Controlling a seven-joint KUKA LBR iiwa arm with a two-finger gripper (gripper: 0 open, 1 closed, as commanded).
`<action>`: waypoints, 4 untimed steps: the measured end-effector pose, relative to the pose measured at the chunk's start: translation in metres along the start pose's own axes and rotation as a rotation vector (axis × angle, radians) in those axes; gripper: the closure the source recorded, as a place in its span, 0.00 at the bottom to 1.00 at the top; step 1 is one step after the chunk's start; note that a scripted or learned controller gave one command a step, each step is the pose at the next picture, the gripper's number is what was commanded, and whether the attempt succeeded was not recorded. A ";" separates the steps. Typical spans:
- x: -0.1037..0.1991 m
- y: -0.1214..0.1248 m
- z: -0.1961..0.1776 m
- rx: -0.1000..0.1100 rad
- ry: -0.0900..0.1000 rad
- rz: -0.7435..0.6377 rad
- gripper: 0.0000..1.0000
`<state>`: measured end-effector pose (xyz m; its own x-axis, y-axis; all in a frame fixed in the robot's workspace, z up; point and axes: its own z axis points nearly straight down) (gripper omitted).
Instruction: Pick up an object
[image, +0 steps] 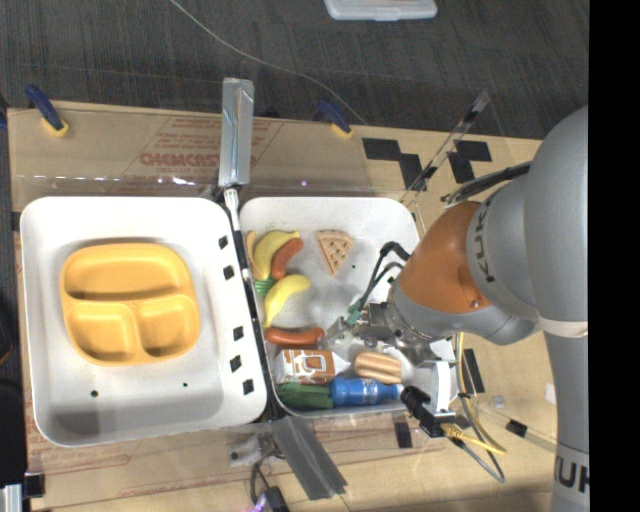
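Two bins (40, 300) — end effector (365, 325) low above the hot dog (378, 367).

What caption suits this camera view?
KUKA arm reaches into the right bin of toy food; yellow tray sits in the left bin.

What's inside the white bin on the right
The right bin holds two bananas, a waffle slice, a red sausage, a hot dog, a blue bottle and a brown packet. The arm covers its right side.
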<state>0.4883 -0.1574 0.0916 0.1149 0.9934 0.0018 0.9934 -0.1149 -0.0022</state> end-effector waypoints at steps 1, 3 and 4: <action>0.071 0.035 -0.001 0.000 -0.003 0.007 0.00; 0.015 0.098 0.001 0.001 -0.002 0.163 0.00; 0.032 0.093 0.001 0.004 -0.001 0.101 0.00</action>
<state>0.5842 -0.1367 0.0903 0.2143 0.9768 0.0009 0.9767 -0.2143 -0.0063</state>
